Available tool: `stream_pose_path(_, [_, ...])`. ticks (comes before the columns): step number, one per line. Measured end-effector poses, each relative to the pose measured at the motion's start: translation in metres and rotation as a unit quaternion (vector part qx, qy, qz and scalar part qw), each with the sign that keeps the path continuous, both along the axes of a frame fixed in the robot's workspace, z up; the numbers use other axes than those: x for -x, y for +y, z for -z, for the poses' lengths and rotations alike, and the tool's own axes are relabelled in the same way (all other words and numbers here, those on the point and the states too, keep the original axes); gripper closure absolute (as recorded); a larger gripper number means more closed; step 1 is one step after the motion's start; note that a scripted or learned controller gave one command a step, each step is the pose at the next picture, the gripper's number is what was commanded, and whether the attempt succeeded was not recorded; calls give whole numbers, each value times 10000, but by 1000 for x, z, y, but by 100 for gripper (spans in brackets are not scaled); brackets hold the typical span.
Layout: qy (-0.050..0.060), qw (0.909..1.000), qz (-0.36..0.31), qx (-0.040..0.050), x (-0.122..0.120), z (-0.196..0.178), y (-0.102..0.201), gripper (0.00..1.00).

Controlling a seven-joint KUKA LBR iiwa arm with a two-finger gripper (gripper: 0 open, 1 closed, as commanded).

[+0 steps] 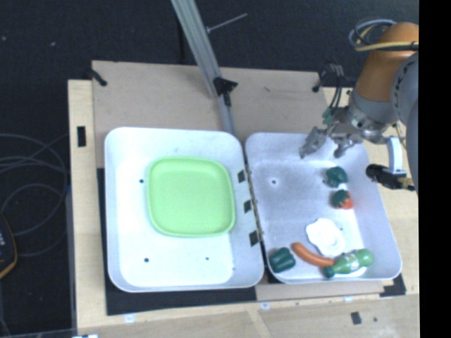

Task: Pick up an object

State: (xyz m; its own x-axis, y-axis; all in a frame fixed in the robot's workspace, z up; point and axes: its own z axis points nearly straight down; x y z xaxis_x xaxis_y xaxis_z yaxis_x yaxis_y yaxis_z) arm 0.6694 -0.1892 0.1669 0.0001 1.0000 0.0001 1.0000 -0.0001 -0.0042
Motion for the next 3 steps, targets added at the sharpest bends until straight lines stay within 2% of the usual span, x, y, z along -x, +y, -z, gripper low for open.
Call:
stream_pose_path(1, [-1,10000,1,1,10,49,2,0])
stream_pose_path(2, [-18,10000,0,5,10,67,1,0])
stream_pose_path(3, [-33,10000,-1,10,10,55,1,100])
